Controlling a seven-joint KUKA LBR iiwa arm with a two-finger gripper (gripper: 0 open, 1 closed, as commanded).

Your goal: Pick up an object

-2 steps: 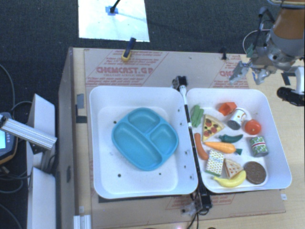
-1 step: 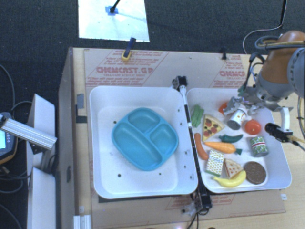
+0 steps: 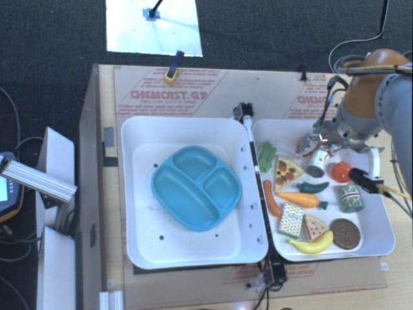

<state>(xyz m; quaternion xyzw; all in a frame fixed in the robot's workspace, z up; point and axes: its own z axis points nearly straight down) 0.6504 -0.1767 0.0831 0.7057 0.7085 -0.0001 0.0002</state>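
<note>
The right bin (image 3: 386, 232) holds many toy foods: a pizza slice (image 3: 286, 170), a carrot (image 3: 303, 199), a red tomato (image 3: 340, 171), a green can (image 3: 350, 197), a banana (image 3: 313, 243), a brown cookie (image 3: 346, 233), a sandwich wedge (image 3: 292, 219) and a grey cylinder (image 3: 316, 169). My gripper (image 3: 317, 147) hangs low over the back of this bin, just above the grey cylinder and left of the tomato. The wrist hides whatever lies directly beneath it. I see nothing clearly held.
The left bin (image 3: 139, 173) holds a blue divided plate (image 3: 195, 187). A black divider bar (image 3: 256, 173) runs between the bins. A green vegetable (image 3: 266, 155) and a red sausage (image 3: 272, 199) lie along the right bin's left wall. Cables trail at the far right.
</note>
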